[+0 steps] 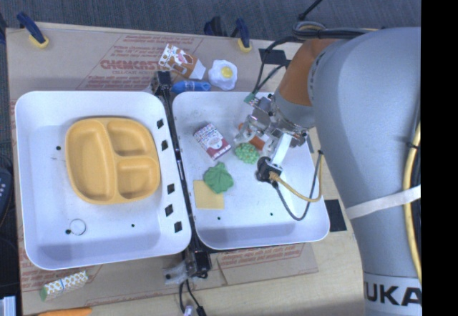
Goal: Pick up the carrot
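A thin orange thing, maybe the carrot, lies on the bench outside the right bin. It is far off past the bin's near left corner and well apart from the gripper. The grey arm bends down over that bin's middle, with the gripper just above a small green lump. I cannot tell if the gripper is open or holds anything. The orange thing lies sideways, and its tip is too cut off to tell.

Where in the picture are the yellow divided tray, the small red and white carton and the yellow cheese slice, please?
yellow divided tray (111, 159): camera view, on its middle ridge.
red and white carton (212, 141): camera view, on its top face.
cheese slice (207, 198): camera view, on its bare lower part.
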Controlling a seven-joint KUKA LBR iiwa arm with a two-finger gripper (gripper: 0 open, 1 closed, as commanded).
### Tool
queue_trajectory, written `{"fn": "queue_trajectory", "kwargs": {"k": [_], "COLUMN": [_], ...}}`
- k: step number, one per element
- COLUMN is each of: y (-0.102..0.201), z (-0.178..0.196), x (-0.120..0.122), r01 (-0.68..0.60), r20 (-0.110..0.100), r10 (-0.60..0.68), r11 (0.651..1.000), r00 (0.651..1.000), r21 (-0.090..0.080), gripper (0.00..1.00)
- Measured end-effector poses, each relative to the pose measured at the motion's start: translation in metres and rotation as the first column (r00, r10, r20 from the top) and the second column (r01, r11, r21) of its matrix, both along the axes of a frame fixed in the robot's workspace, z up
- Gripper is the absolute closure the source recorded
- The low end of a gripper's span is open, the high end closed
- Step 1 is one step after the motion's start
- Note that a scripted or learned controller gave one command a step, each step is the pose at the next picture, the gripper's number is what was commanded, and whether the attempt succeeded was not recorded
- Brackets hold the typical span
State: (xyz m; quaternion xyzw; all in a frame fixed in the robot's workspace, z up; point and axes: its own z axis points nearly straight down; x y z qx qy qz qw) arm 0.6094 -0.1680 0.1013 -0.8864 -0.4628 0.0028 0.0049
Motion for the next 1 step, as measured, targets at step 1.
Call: {"fn": "queue_trajectory", "kwargs": {"k": [1], "y": [-0.0209], "z": [0.1594], "x": [-0.0234], "r01": [0.176], "r20": [0.008], "r10": [-0.176], "r11": [0.984], "r00": [0.984], "r21": [-0.005], "gripper": [1.00]}}
